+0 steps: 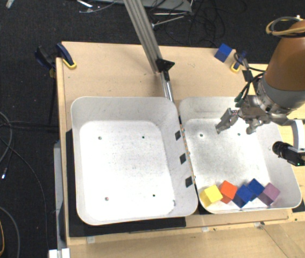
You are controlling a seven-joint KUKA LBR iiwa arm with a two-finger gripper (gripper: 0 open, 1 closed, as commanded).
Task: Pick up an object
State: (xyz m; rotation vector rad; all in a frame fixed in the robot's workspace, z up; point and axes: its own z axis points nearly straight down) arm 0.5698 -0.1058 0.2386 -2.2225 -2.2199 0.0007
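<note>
The grey two-finger gripper (239,122) hangs over the far end of the right shallow white bin (195,109), fingers spread apart and holding nothing. Small yellow (212,195), orange (228,190), blue (248,192) and purple (269,193) blocks cluster along the near wall, well apart from the fingers.

The arm (295,63) had a fat, rounded orange section with a smooth grey band beneath it. A pale yellowish cable (286,23) looped over its top, and thin dark wires ran down its side toward the wrist. The gripper (240,121) was bare grey metal, angular and slim. A white bracket (298,136) beside it carried a small black part (288,152).
</note>
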